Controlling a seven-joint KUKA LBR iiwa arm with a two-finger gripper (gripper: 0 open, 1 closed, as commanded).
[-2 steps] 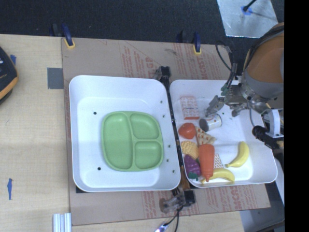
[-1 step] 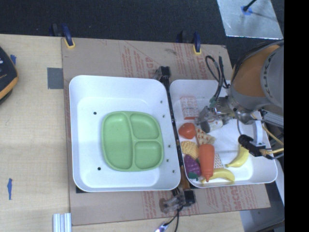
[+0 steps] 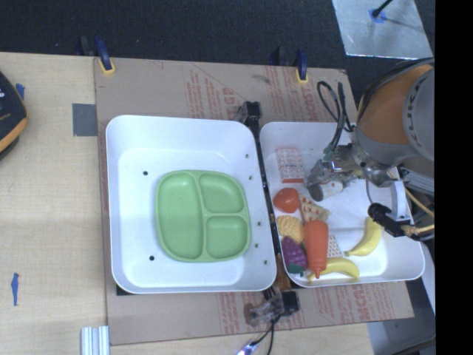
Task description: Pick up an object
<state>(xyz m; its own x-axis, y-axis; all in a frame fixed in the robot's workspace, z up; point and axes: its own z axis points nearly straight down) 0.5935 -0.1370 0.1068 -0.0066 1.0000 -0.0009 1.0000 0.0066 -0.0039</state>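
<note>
The right white bin (image 3: 414, 261) holds toy food: a red tomato (image 3: 286, 199), a waffle piece (image 3: 313, 213), a corn cob (image 3: 290, 228), an orange carrot (image 3: 316, 245), purple grapes (image 3: 294, 254), two yellow bananas (image 3: 367, 237) (image 3: 342, 268), and a pink-and-white packet (image 3: 289, 163). My gripper (image 3: 319, 183) hangs over the upper middle of this bin, just right of the tomato and above the waffle piece. I see nothing held in it.
The left white bin (image 3: 126, 198) carries a green divided plate (image 3: 202, 214). Grey arm with its orange band (image 3: 388, 117) reaches in from the right over the right bin's far corner. Black cables (image 3: 336, 106) loop above the gripper. Clamps hold the cardboard base.
</note>
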